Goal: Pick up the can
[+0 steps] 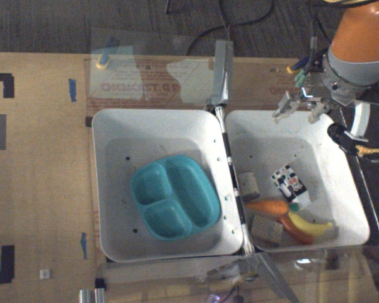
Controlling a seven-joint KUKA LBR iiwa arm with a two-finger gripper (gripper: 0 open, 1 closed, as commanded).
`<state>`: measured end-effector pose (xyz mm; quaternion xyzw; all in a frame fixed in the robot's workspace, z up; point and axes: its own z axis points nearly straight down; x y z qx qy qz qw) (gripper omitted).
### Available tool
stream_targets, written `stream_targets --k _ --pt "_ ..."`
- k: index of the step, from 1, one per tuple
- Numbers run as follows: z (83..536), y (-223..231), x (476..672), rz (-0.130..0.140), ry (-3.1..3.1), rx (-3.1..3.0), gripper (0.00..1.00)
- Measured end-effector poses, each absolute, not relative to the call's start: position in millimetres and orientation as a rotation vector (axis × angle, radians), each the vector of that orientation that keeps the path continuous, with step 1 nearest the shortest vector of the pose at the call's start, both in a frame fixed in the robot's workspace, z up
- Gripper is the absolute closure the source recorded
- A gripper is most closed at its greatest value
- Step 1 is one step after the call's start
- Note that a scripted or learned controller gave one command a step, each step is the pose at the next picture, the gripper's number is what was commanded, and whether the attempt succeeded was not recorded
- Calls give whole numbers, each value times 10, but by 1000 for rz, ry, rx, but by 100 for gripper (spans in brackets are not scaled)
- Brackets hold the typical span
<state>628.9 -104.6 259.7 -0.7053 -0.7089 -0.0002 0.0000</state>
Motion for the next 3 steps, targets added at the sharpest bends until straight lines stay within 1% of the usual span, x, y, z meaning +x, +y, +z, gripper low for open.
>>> stream_targets --k 1,2,3 --pt "1239 -1217 6452 0 -2299 -2142 0" --pt "916 -2069 6242 -6 -2042 -2387 0" --pt "1022 -2079 6247 -8 -2043 -2390 100"
